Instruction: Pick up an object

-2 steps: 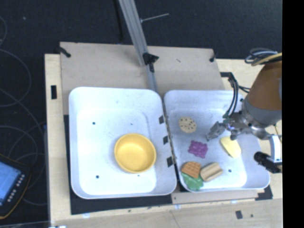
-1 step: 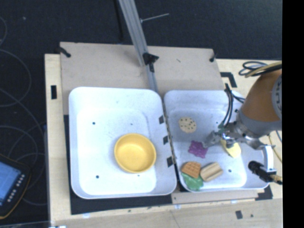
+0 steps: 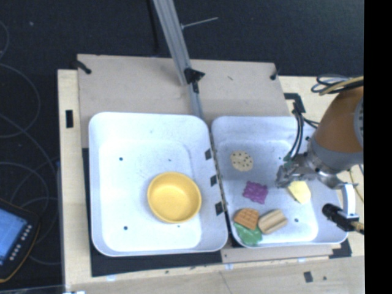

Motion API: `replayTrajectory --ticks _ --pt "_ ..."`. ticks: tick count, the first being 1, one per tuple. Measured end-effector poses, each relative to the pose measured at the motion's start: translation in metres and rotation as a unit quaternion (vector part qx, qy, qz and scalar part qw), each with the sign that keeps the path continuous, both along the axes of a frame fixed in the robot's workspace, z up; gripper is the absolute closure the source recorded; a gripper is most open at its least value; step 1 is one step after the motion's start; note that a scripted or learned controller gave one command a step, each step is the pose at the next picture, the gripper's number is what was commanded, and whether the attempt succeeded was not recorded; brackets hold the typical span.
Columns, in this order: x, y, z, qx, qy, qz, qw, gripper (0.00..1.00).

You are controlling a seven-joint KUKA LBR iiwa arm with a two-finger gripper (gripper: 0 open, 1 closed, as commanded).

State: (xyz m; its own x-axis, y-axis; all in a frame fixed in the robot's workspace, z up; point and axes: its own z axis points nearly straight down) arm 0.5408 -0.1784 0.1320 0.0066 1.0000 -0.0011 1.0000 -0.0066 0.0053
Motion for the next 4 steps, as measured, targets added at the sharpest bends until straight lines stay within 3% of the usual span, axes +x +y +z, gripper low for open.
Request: replayTrajectory --ticks 3,4 --pt "0.013 -0.023 0.144 -0.0006 -0.001 0.005 1.0000 1.00" --pt "0.030 0.018 0.145 0.0002 0.001 0.006 1.0000 1.00"
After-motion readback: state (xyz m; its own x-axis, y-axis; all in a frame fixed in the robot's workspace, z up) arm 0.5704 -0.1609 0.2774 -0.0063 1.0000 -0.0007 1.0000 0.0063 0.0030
